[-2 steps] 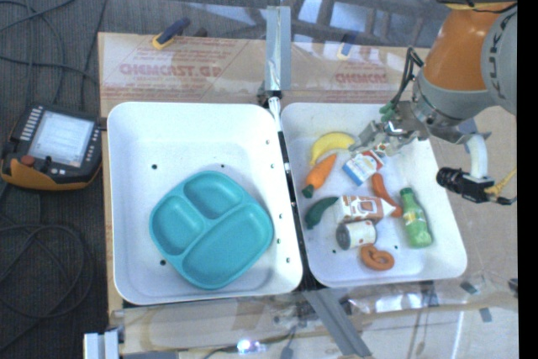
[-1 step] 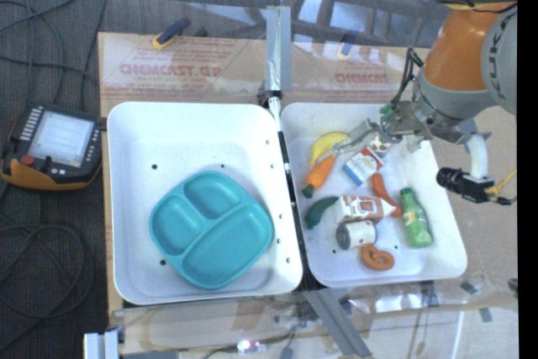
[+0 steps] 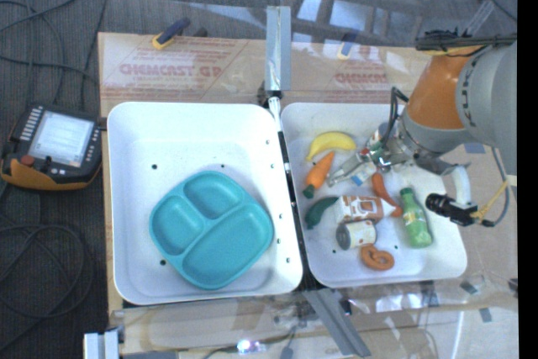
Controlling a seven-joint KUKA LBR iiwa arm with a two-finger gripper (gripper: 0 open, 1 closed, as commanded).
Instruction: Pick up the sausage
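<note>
Orange slender sausage [image 3: 384, 189] beside gripper [image 3: 376, 157]

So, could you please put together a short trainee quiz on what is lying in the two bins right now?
1. True or false: the teal divided plastic plate lies in the left white bin.
2. Which lies nearest the yellow banana: (a) green bottle, (b) orange carrot, (c) small tin can?
3. Which bin does the gripper reach into?

Key: 1 true; 2 b; 3 the right white bin.
</note>
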